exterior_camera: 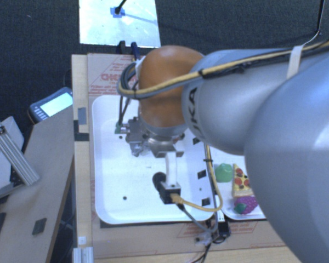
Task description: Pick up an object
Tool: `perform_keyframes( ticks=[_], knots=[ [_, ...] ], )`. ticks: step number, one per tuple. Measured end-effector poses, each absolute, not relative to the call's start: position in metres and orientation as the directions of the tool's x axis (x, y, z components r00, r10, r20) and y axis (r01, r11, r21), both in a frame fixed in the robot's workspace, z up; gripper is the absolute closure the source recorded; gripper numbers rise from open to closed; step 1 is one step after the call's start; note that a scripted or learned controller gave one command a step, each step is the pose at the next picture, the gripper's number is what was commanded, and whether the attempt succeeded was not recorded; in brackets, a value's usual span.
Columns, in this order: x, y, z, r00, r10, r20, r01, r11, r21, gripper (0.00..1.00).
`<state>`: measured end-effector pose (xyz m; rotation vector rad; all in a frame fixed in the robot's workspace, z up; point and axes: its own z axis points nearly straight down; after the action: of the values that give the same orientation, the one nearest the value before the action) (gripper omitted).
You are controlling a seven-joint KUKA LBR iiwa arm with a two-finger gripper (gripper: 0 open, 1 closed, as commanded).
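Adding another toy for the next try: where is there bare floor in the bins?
The left bin is bare between its left rim and the gripper, and down to its near rim. The near corner of the right bin is crowded: a green toy, pizza slice and purple grapes lie close together.

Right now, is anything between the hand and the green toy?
Nothing loose visible: the hand hangs over the left bin, the green toy lies in the right one, though the arm hides part of the stretch.
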<state>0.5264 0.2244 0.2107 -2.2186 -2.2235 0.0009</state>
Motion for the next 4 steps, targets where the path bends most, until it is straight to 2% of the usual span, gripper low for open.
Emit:
perform_keyframes(
  ticks=[1,2,3,4],
  knots=[
    [0.496,0.236,0.352,-0.007,1.000,0.009,1.000,0.007,0.014,1.00],
    [0.575,0.232,0.344,0.000,1.000,0.001,1.000,0.000,0.006,1.00],
    [0.660,0.233,0.357,0.000,1.000,0.002,1.000,0.000,0.008,1.00],
    [0.668,0.234,0.543,-0.005,1.000,0.006,1.000,0.005,0.020,1.00]
  ],
)
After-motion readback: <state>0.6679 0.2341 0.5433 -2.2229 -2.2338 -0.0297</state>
